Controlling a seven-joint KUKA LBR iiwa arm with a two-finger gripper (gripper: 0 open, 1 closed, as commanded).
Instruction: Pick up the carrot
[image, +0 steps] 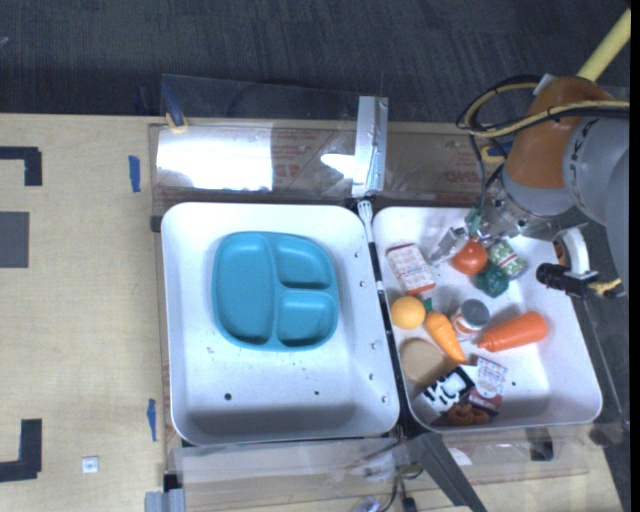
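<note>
The carrot (443, 336) lies in the right bin (575, 385) — tilted, touching a yellow ball (407, 312) at its upper end, with a larger orange piece (513, 331) just beside it. The tool (478, 232) hangs at the bin's far side over a tomato (469, 259) (whether its fingers are apart I cannot tell). A blue tray (273, 290) sits in the left bin (190, 330).

We look down at a slant from above the bench, both white bins (190, 330) below us, the arm (575, 165) entering from their right.
</note>
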